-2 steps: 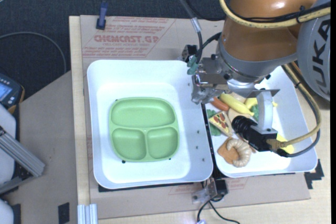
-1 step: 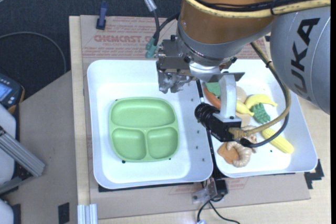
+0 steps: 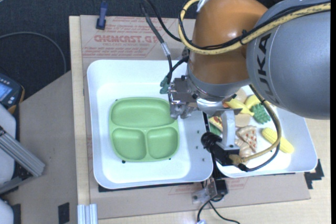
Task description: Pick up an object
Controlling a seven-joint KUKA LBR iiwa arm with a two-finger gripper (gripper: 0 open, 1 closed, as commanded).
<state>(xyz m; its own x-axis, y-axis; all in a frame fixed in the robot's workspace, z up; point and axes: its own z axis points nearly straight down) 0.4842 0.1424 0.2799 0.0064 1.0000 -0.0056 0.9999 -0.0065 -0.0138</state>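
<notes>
**Arm over bins, gripper at tray edge**

While the arm (image 3: 262, 55) reaches in from the right, its orange wrist dome hangs over the seam between the two bins. Gripper (image 3: 178, 107) sits low at the right edge of the green tray (image 3: 143, 128), just at its far-right corner. Finger spread: cannot tell, the wrist body hides most of it, and nothing shows between the tips.

Left bin (image 3: 100, 113) holds the green tray, three compartments: one wide on the far side, two smaller on the near side. Tray lies flat, roughly centred.

Right bin (image 3: 299, 157) is mostly covered by the arm. Toy food (image 3: 257, 118) is piled there: yellow and green pieces, a corn cob (image 3: 270, 135), a pizza slice (image 3: 247, 137). Yellow cable loops over that pile.

Cardboard sheet (image 3: 126, 36) lies under both bins, red print on the far side. Blue clip (image 3: 102, 15) at its far-left edge.
</notes>
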